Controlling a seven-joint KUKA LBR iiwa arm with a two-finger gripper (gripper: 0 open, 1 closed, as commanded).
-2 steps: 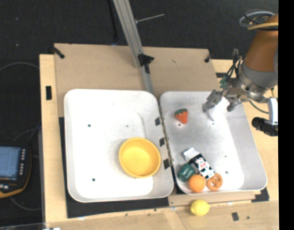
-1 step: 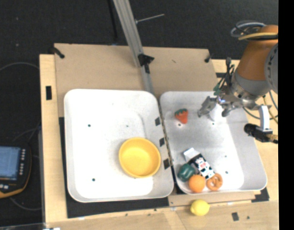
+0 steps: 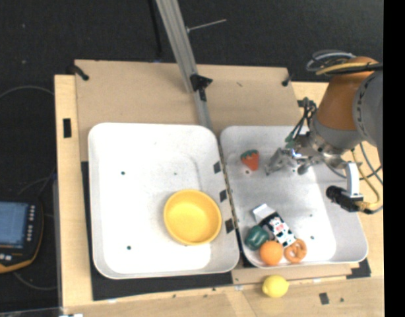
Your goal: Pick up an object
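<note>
Starting at the left, a yellow bowl (image 3: 192, 216) sat in the left bin (image 3: 123, 150). A strawberry (image 3: 250, 160) lay in the right bin (image 3: 321, 216), near the gripper (image 3: 287, 162), whose fingers spread apart, grasping nothing.

I count two shallow white bins (image 3: 110, 177), one yellow round bowl (image 3: 192, 216), one red strawberry (image 3: 250, 160), one orange ball (image 3: 271, 253), one yellow lemon (image 3: 275, 286), one brown pretzel (image 3: 295, 250).

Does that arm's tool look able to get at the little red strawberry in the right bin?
Probably yes. The tool hangs over the right bin close beside the strawberry, which lies alone on bare bin floor with nothing between them.
</note>
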